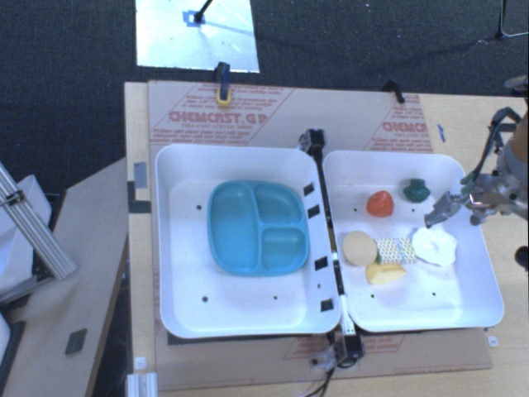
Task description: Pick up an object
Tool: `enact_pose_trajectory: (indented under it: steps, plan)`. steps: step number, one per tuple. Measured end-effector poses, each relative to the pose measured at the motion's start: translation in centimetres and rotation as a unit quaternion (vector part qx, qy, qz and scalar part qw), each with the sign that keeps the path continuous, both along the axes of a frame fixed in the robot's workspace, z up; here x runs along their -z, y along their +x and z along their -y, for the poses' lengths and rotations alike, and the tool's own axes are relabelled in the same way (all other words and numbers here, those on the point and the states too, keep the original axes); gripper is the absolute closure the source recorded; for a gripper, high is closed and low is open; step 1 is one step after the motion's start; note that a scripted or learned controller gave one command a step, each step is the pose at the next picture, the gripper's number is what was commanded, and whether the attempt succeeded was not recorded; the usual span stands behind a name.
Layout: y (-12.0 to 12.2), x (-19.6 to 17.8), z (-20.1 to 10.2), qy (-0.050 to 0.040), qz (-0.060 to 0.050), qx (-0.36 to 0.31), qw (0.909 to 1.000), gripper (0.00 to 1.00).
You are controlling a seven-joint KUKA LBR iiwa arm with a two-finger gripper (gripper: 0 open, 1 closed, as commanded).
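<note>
The right bin (463, 308) holds a red round object (379, 203), a dark green object (416, 190), a beige round piece (359, 248), a yellow piece (385, 274), a small checkered item (397, 249) and a white round object (435, 246). My gripper (453, 216) hovers at the bin's right side, just above and behind the white round object. Its fingers stand apart, open, and nothing shows between them. One grey finger (438, 211) points down-left toward the white object.
The left bin (178, 304) holds a blue divided plate (256, 227). A black-clipped divider (322, 230) separates the two bins. A yellow clamp (224, 85) sits at the back edge of the board, and a metal frame (33, 230) stands at the far left.
</note>
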State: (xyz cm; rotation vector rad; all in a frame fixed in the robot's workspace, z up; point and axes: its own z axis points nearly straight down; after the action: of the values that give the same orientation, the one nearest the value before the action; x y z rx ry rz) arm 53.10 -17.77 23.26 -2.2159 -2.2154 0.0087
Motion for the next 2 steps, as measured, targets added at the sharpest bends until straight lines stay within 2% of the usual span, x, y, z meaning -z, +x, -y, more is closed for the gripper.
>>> enact_pose_trajectory:
  steps: [1, 2]
  plan:
    - [0.3, -0.6, 0.0, -0.0012, 0.006, -0.002, 1.0, 0.0]
    - [0.6, 4.7, 0.9, -0.0009, 0.004, -0.001, 1.0, 0.0]
